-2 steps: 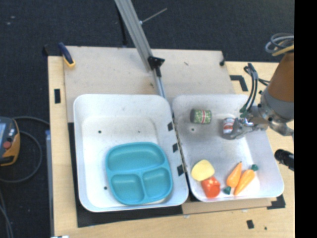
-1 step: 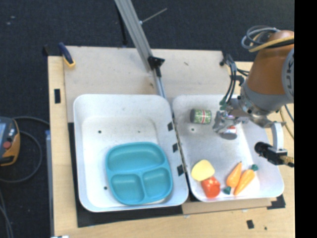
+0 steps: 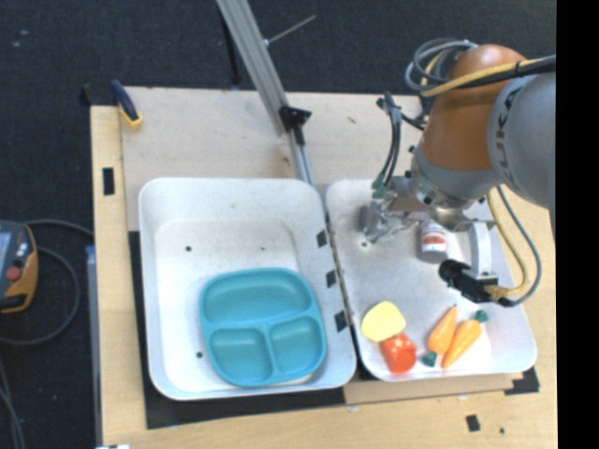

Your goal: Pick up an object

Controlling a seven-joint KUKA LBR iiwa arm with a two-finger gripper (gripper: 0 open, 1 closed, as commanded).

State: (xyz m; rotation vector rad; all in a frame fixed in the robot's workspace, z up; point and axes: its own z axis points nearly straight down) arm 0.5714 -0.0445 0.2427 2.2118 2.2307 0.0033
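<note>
Lying in the right bin (image 3: 374, 358), carrots (image 3: 456, 336) — tips angled up-left.

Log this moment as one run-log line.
end effector: above right white bin, upper left | yellow piece, red pepper, two orange carrots: near edge

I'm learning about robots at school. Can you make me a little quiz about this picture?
1. True or false: the blue tray sits in the left bin.
2. Which is beside the yellow piece? A) the red pepper B) a banana C) a spoon
3. How many carrots lie in the right bin?

Key: 1 true. 2 A. 3 two, side by side near the bin's front right corner, away from the gripper.
</note>
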